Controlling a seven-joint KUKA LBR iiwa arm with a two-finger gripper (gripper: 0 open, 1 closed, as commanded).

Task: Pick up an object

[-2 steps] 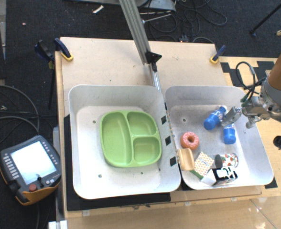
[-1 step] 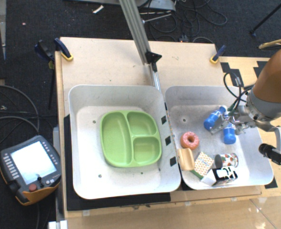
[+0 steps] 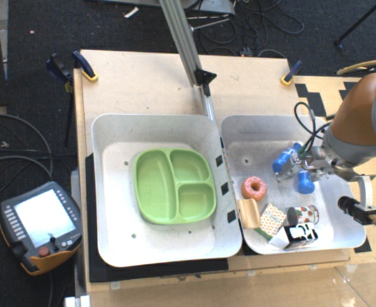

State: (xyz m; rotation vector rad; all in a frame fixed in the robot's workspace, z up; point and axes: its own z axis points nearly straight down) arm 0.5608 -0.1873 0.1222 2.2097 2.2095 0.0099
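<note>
My gripper [image 3: 295,171] hangs over the right bin [image 3: 239,136], in its upper right part, with the arm reaching in from the right. Its two blue fingers [image 3: 282,161] stand apart, open, and nothing shows between them. A pink frosted donut [image 3: 254,187] lies on the bin floor just left of and below the gripper. Below the donut sit a tan block [image 3: 249,213] and a checkered packet [image 3: 272,219]. A black and white toy [image 3: 301,233] lies near the bin's front edge, under the gripper's lower finger.
The left bin [image 3: 111,139] holds a green divided plate [image 3: 175,185]. A slanted metal pole [image 3: 185,37] runs down to the wall between the bins. Black cables loop near the wrist [image 3: 309,123]. A teach pendant [image 3: 38,226] lies off the bench at the left.
</note>
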